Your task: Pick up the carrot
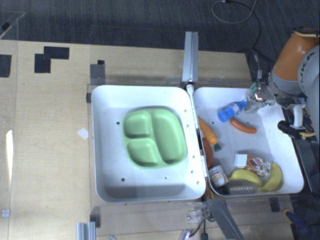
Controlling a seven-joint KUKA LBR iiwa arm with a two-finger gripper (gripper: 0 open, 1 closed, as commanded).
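The orange carrot (208, 132) lies slantwise against the left wall of the right bin (285, 149), its tip pointing to the lower right. My gripper (257, 97) hovers over the far right part of that bin, just past a blue bottle (230, 112) and well to the right of the carrot. Nothing shows in its grasp. The arm's orange band (294, 54) rises behind it.
A red sausage (243, 127) lies between the carrot and the gripper. Near the front wall sit bananas (256, 177), a small can (217, 175), a printed packet (259, 164) and a white block (241, 159). The left bin (107, 149) holds a green divided plate (152, 136).
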